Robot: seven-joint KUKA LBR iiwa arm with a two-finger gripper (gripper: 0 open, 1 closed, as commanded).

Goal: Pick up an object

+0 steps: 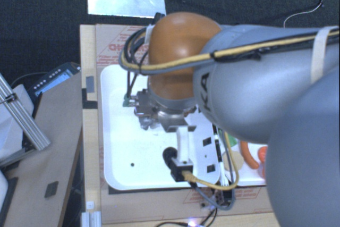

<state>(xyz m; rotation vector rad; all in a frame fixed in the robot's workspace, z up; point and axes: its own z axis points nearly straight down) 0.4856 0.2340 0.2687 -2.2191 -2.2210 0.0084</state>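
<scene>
Grey arm [255, 93] overhangs the left bin [119, 130]; pincer [144, 114] state cannot be told. Orange object [249, 156] right of that bin.

You're looking at two white bins [114, 130], plus two orange things [249, 154] and one green bit [231, 142] right of the gripper [156, 117].

Orange elongated object [249, 155] lies in the right bin [248, 177] (partly hidden); a redder piece [262, 154] beside it.

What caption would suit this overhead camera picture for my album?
Grey robot arm reaches over a white bin; orange objects lie alongside.
</scene>
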